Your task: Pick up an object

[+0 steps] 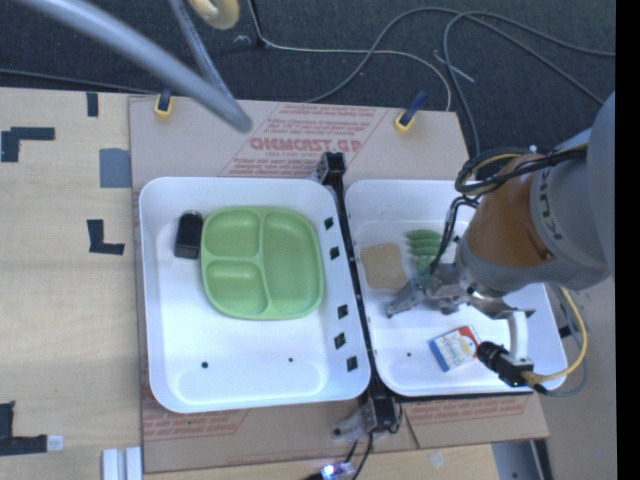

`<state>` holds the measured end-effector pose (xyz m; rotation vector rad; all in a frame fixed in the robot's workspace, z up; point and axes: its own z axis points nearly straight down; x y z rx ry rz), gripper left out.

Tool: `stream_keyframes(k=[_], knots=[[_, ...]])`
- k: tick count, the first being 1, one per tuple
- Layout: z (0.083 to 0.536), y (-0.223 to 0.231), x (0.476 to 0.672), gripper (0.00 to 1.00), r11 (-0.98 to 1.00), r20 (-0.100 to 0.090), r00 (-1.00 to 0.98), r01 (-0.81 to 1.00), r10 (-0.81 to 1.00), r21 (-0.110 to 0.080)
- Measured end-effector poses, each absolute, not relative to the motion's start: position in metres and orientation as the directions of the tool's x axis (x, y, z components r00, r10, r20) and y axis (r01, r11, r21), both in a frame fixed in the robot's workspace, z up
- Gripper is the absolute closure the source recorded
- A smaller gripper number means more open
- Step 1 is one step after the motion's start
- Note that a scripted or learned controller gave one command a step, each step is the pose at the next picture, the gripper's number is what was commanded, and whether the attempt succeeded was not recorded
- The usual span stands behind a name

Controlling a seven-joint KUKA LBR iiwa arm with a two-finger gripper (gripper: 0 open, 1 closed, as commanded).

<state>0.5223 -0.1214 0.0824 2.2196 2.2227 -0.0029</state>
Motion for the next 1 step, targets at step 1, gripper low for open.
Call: stream_keyframes(k=[1], knots=[[0.0956,-0.1217,0.5234,1.0,0.001,-0.002,-0.001,1.0,1.0,0.002]])
